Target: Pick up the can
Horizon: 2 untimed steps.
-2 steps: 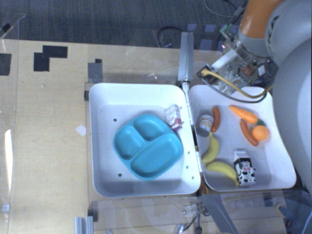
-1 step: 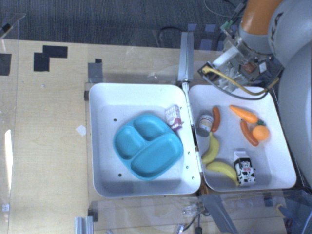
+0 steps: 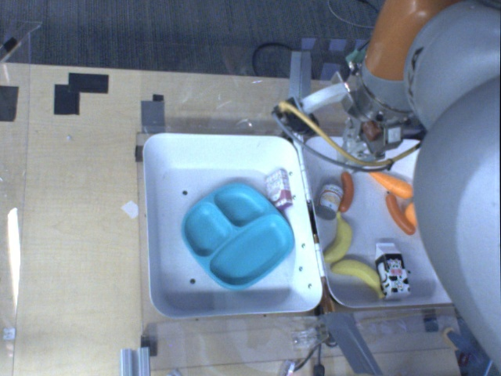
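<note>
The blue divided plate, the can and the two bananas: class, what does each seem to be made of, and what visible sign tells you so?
Blue divided plate: probably moulded plastic, with a smooth, even colour and a soft sheen.
Can: likely metal, judging by its pale greyish end, though it looks small and blurred.
Bananas: possibly plastic toy fruit, uniformly yellow and glossy; real fruit cannot be ruled out.

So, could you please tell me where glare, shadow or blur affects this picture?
Camera view: glare streaks the clear panel at the left edge; the arm looms large and soft on the right; shadow lies along the near wall of the left bin; the can looks small but legible.
</note>
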{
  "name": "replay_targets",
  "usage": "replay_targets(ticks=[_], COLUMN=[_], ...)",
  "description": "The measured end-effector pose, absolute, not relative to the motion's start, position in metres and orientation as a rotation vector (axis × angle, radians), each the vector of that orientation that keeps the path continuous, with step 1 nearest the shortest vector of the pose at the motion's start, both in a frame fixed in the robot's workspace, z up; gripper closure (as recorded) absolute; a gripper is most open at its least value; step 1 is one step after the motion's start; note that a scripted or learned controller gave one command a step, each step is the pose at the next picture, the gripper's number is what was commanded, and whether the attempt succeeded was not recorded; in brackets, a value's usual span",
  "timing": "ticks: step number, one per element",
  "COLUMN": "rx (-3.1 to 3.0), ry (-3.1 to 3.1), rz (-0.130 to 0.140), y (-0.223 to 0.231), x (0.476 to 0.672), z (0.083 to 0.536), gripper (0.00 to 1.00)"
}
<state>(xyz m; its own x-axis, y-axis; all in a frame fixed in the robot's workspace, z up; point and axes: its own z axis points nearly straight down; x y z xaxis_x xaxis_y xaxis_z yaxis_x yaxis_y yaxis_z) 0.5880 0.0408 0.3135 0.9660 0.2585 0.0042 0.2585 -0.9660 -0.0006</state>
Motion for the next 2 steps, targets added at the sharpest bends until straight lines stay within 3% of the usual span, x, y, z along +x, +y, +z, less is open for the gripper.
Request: replay_targets(ticks=[1,2], rx=[-3.123,-3.122], ry=[-0.329,-0.344], rz=[-0.005,-0.006], y=[0.097,0.151], x=[0.521,0.55], z=[0.317,0.332], gripper=[1.0,1.0])
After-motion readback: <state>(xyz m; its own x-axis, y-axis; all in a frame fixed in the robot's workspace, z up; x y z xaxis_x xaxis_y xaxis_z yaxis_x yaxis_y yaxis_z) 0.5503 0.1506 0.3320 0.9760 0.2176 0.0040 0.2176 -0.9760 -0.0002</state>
